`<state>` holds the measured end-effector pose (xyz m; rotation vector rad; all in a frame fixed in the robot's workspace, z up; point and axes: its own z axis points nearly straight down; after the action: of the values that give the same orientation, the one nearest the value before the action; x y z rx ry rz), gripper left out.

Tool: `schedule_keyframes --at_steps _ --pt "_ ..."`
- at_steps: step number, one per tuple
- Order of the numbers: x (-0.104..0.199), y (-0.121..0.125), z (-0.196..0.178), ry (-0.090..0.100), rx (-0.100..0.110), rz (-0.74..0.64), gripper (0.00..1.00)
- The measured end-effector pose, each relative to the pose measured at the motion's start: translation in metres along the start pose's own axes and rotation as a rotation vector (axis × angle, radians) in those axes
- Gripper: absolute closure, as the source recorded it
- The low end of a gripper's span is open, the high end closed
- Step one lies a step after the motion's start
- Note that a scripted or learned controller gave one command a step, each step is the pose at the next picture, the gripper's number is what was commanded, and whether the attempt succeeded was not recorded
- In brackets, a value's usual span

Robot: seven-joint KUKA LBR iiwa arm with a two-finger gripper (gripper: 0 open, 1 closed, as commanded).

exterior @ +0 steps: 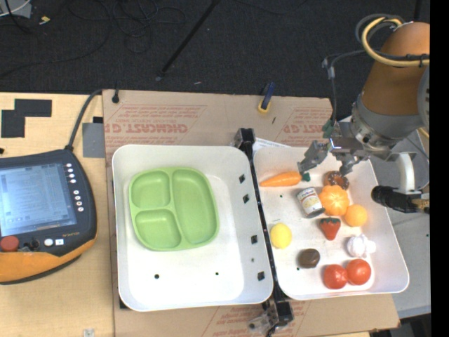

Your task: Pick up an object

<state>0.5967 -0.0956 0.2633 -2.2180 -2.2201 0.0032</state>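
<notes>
My gripper (327, 165) hangs over the back of the right bin (393, 276), open, with nothing between its fingers. Just left of it lies an orange carrot (280, 180). Below it stand a small jar (309, 201) and an orange fruit (334, 200), with a smaller orange ball (356, 215) to the right. A dark brownish piece (337, 180) sits right under the right finger. Further forward lie a strawberry (330, 227), a yellow lemon (280, 235), a brown round piece (308, 258), a white garlic bulb (357, 245) and two red tomatoes (346, 274).
The left bin (140, 279) holds a green divided plate (172, 208). A teach pendant (42, 213) lies left of the bins. A black clamp rail (254, 209) runs between the two bins. A blue and yellow tool (266, 98) rests on the cardboard behind.
</notes>
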Motion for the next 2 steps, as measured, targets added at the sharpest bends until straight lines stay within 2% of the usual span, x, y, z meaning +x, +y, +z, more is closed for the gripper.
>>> schedule_keyframes --at_steps 1,2 --pt "0.065 -0.072 -0.063 0.002 -0.001 -0.005 0.0" --pt "0.16 -0.123 -0.151 0.003 -0.01 -0.011 0.0"
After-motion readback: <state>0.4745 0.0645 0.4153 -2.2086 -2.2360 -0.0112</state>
